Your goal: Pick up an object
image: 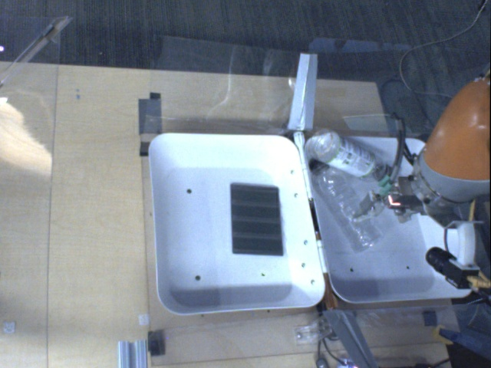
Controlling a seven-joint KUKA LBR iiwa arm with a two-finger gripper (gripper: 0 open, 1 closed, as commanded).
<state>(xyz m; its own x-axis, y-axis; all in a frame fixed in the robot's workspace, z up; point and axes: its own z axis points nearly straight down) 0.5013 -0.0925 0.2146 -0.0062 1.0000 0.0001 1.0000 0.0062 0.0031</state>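
A clear plastic bottle [341,153] with a white label lies on its side at the far edge of the right bin [399,271]. Below it, a crumpled clear plastic piece [349,205] rests in the middle of that bin. A dark ribbed rectangular pad [256,218] lies flat in the centre of the left bin [184,167]. My gripper [383,198] hangs low over the right bin, at the right edge of the crumpled plastic and just below the bottle's cap end. The arm's orange band [460,133] rises above it.
A metal divider strip [302,102] stands at the back between the bins. Cables and a black fitting [445,263] sit at the right bin's near right corner. Wooden bench surface [77,205] spreads to the left.
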